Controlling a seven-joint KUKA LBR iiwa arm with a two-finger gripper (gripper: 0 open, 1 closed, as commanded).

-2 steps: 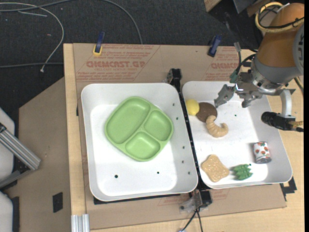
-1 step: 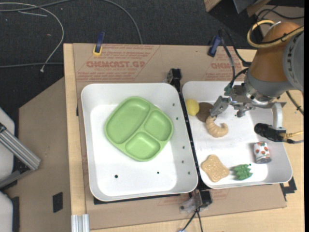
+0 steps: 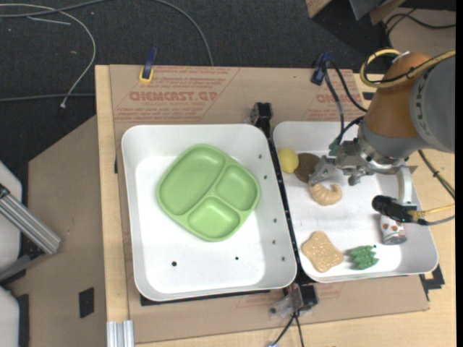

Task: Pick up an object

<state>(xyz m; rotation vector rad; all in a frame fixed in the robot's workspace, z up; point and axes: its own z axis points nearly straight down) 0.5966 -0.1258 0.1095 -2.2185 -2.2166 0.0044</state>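
Observation:
The right bin [image 3: 416, 262] holds several small objects. A yellow round piece [image 3: 288, 160] lies at its left edge, with a dark brown piece [image 3: 307, 165] beside it. A tan curved pastry-like piece [image 3: 325, 194] sits just right of those. My gripper [image 3: 338, 170] hangs directly over the brown piece and the tan piece, and its body hides part of both. A tan square cracker [image 3: 320, 251] and a green leafy toy [image 3: 363, 256] lie near the bin's front edge. A small white cup with red marks [image 3: 391, 230] stands at the right.
The left bin [image 3: 145, 266] bears a green three-compartment plate [image 3: 208, 192]. Black clamps [image 3: 261, 113] sit along the seam between the bins. The grey arm with its orange band [image 3: 394, 110] covers the right bin's back right corner, and cables [image 3: 434, 212] trail beside it.

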